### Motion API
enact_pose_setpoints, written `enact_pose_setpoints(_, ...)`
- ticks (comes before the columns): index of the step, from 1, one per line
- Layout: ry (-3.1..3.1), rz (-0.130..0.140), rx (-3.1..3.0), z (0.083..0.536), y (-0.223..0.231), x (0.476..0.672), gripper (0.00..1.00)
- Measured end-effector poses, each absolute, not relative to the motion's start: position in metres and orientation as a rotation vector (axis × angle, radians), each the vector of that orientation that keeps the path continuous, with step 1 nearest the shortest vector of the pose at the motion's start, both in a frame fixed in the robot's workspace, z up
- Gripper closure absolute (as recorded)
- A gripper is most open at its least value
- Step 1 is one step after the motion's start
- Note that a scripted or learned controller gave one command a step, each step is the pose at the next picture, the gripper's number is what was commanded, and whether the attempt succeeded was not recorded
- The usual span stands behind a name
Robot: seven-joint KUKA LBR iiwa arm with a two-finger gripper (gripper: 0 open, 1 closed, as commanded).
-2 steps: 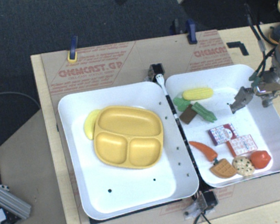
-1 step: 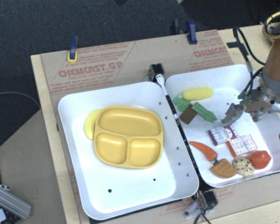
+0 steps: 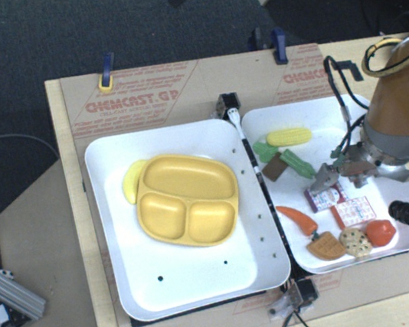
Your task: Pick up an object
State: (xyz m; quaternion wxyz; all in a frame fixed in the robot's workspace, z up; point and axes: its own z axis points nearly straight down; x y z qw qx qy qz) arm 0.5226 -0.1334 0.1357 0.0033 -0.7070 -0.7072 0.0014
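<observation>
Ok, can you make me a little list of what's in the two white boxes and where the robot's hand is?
left bin: shallow white bin holding a yellow three-compartment plastic tray
right bin: shallow white bin with toy food
top of right bin: yellow corn cob
below corn: green toy pieces
middle: orange-red carrot-like piece
bottom edge: brown cracker, round cookie, red tomato
gripper: two-finger gripper low over red-and-white packets
grasp: cannot tell
</observation>
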Motion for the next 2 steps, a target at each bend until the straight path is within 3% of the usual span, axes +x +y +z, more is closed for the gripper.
enact_pose_setpoints(1, -2.216, 0.005, -2.218, 0.082, -0.132, 0.521, 0.00)
enact_pose_setpoints(2, -2.220, -0.001, -2.224, 0.096, -0.133, 0.523, 1.00)
